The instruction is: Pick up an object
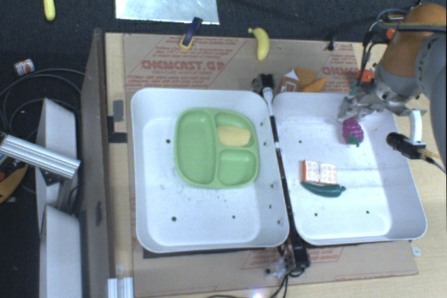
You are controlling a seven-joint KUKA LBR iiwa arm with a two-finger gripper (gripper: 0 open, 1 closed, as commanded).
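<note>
My gripper (pixel 357 110) hangs over the far part of the right bin (pixel 363 220), below the arm's orange band (pixel 412 38). A purple grape bunch with a green tip (pixel 353 131) lies directly under it, touching or nearly touching the gripper's lower end. I cannot see whether it is gripped. Nearer the bin's middle sits a small red and white box (pixel 320 171). A dark green vegetable (pixel 324 189) lies against the box's near side.
The left bin (pixel 157 220) holds a green divided plate (pixel 209 157) with a yellow item (pixel 235 137) in one compartment. A banana (pixel 261 44) and an orange piece (pixel 312 84) lie on the bench behind the bins. A black part (pixel 406 144) juts over the right bin's right rim.
</note>
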